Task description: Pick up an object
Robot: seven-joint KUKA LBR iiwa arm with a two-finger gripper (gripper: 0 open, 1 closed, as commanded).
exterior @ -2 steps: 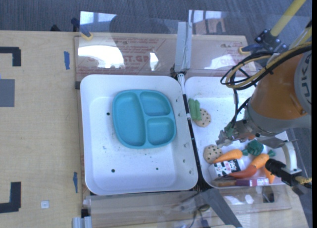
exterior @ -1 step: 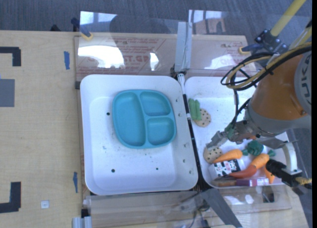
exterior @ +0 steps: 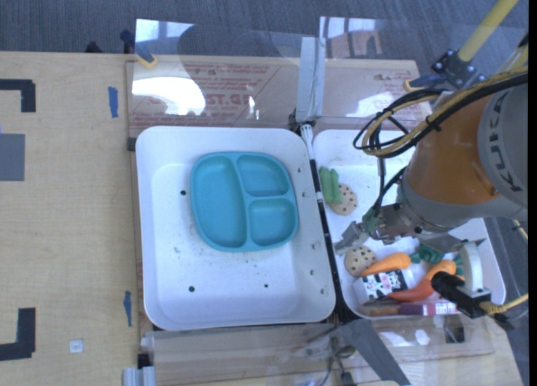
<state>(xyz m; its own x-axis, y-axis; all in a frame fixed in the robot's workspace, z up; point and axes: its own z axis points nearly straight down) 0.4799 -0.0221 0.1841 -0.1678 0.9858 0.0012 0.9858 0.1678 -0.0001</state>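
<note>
Nearest me, the right bin (exterior: 497,279) holds a jumble: an orange carrot (exterior: 388,263), a speckled cookie (exterior: 360,259) and a red piece along the front wall. The gripper (exterior: 362,234) hangs low just above that cookie, likely lining up a grab; I cannot tell how it is set. Beyond lie a green piece (exterior: 327,183), then the blue divided plate (exterior: 245,200) in the left bin (exterior: 159,233).

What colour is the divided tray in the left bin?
Light blue all over, three compartments: the divided plastic tray shows best in the camera view, lying in the shallow white left bin.
</note>
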